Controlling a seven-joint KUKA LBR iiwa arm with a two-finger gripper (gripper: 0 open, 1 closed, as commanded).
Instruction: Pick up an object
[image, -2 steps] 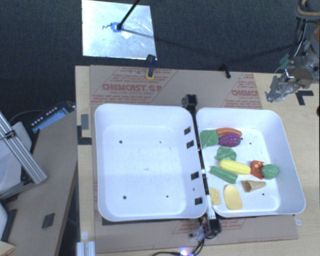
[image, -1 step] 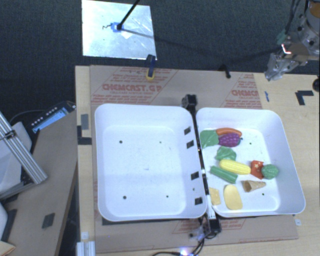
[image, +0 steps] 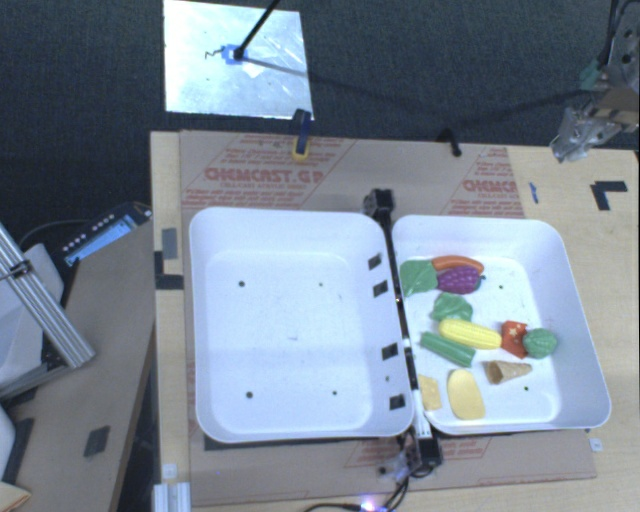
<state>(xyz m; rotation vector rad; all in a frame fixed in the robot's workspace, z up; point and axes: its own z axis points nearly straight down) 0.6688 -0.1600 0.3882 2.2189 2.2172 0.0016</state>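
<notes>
We cannot tell how the gripper (image: 592, 128) stands at the top right, well apart from the toys in the right bin (image: 575, 290), so we should descend on the yellow oval (image: 465, 394), which lies apart

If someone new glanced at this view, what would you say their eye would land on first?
Most likely the cluster of bright toy food in the right bin: purple grapes, a yellow corn cob and a green piece among them. The left bin beside it is a broad white contrast. The gripper sits at the upper right, away from both bins.
</notes>
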